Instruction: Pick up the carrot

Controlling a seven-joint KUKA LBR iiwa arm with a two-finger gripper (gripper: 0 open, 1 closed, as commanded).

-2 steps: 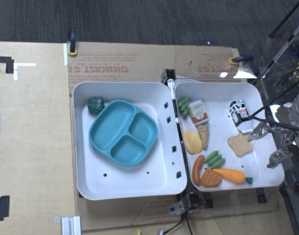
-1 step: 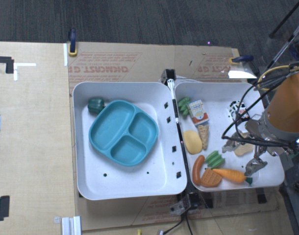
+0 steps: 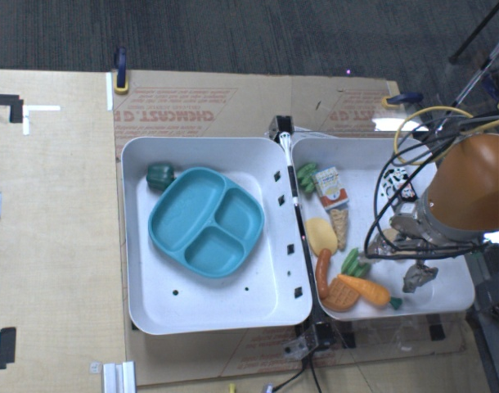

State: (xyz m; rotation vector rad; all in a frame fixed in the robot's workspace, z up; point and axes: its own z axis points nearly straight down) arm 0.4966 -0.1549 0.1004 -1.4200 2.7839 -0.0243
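Orange and tapering, the carrot [image 3: 366,289] is lying near the front wall of the right bin [image 3: 446,301], its green-stubbed end pointing toward the view's right. We are seeing it resting against a round brown piece [image 3: 339,295], with a red sausage-like item [image 3: 322,273] just beyond that and a green pod [image 3: 355,262] just behind it.

The gripper [image 3: 419,277] is hanging above the bin floor, to the right of the carrot and apart from it. We are not able to tell whether it is parted or closed, since the wrist and the cables [image 3: 405,170] are covering it from above. Nothing is visibly held.

For the step in hand, we are advising the following:
- We are centring the tool over the carrot's thicker middle, clear of the brown piece.
- We are turning the wrist so that closure is running across the carrot's long axis.
- We are descending slowly, because the front wall is close.

Regarding legible text, we are reading mirrored printing on the cardboard [image 3: 176,113] behind the left bin [image 3: 135,244], but it is too blurred to state with confidence. The small packet [image 3: 332,188] is carrying a label that is too small to read
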